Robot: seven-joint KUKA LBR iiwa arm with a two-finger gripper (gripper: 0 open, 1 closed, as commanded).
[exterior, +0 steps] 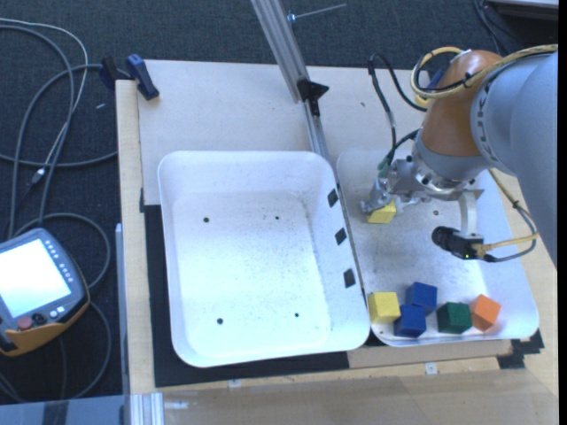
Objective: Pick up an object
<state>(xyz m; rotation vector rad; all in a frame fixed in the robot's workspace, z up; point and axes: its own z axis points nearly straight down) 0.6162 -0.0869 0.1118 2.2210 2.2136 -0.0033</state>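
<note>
My gripper (380,205) hangs over the upper left part of the right bin (523,277), reaching in from the grey arm with the orange band (456,104). A small yellow block (382,213) sits between its fingertips, so the gripper is shut on it. Along the right bin's front edge lie a yellow cube (384,305), two blue cubes (423,295) (410,321), a green cube (456,316) and an orange cube (485,311).
The left bin (182,171) stands beside the right one, with black clips (340,235) on the shared wall. A slanted aluminium pole (276,38) rises behind the bins. A teach pendant (35,286) lies off the bench at left.
</note>
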